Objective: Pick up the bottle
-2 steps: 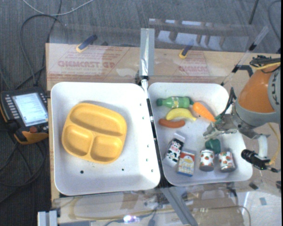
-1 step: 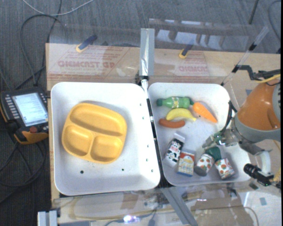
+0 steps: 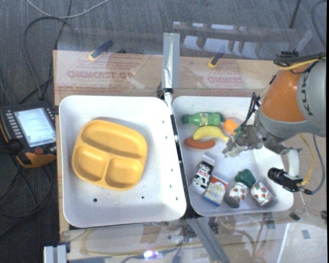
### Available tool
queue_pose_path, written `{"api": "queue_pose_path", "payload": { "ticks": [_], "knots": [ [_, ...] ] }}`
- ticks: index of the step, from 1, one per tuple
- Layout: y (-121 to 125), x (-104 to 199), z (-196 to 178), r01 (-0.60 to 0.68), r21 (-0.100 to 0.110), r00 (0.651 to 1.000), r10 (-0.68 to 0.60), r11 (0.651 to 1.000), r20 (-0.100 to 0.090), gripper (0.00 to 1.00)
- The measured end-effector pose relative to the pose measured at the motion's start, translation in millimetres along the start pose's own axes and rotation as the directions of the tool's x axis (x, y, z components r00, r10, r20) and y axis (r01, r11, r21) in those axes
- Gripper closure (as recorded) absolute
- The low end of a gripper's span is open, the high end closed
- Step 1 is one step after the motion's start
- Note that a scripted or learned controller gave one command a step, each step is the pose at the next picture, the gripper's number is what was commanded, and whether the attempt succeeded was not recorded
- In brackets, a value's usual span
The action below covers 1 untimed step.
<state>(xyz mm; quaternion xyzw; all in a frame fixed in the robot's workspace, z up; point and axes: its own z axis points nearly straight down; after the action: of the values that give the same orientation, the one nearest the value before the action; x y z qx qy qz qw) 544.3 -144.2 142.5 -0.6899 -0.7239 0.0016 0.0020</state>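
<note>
Green bottle point(image 3: 203, 118) up-left of pincer point(image 3: 234, 146)

You see the claw point(image 3: 233, 147) hanging over the right bin point(image 3: 274, 204), with the grey arm point(image 3: 296, 106) and its orange band reaching in behind it from the right. Just up and left of the claw lies the green bottle point(image 3: 203, 118) on its side, with a banana point(image 3: 209, 132) below it and a red sausage point(image 3: 199, 143) lower still. An orange fruit point(image 3: 230, 126) sits right beside the claw, just above it. Below the claw stand a small cow-print carton point(image 3: 202, 174), a second carton point(image 3: 215, 190), a dark green piece point(image 3: 244, 177) and two strawberry-print cups point(image 3: 261, 193). Far to the claw's left, the left bin point(image 3: 82, 212) holds a yellow divided tray point(image 3: 110, 153).
</note>
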Motion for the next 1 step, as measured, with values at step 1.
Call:
{"api": "queue_pose_path", "payload": {
  "ticks": [1],
  "knots": [
    [-0.1, 0.0, 0.1, 0.000, 0.000, 1.000, 0.000, 1.000, 0.000, 0.00]
  ]
}}
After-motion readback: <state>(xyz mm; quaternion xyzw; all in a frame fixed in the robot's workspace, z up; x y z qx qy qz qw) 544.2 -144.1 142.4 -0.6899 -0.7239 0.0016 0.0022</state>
